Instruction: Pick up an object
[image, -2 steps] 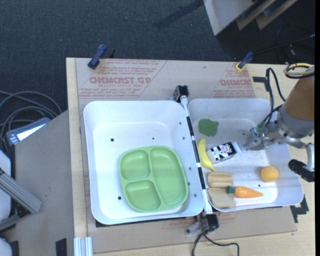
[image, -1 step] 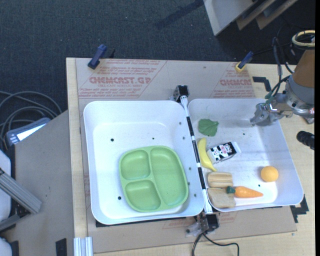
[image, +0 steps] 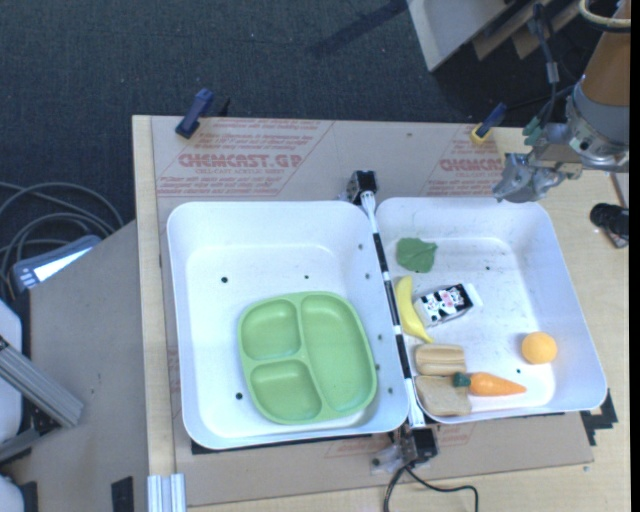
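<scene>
**Gripper parked at far corner, all pickable items lie nearer the camera**

Nearest the camera, in the right white plastic bin (image: 575, 330), a cluster is seen along the front wall: an orange carrot with green top (image: 488, 384), lying with its long axis roughly left-right, touching a tan bread slice (image: 445, 399) and just beside a tan oblong biscuit-like block (image: 440, 358). A small orange ball (image: 539, 348) sits apart to the right. Further back, a yellow banana (image: 405, 308) is laid along the divider between the bins, long axis near-to-far, with a black-and-white patterned packet (image: 446, 303) touching or just beside it. A green leaf-shaped piece (image: 416, 254) lies beyond those. The left white bin (image: 200, 260) carries a green three-compartment plastic tray (image: 304, 356).

Farthest back, the grey metal gripper (image: 522, 185) hovers over the far right rim of the right bin, above the bench (image: 290, 160). Whether its fingers are wide or narrow cannot be told; nothing is seen held. No target is fixed by the task; every item lies toward the camera and leftward from the gripper, the green leaf piece judged nearest.
</scene>
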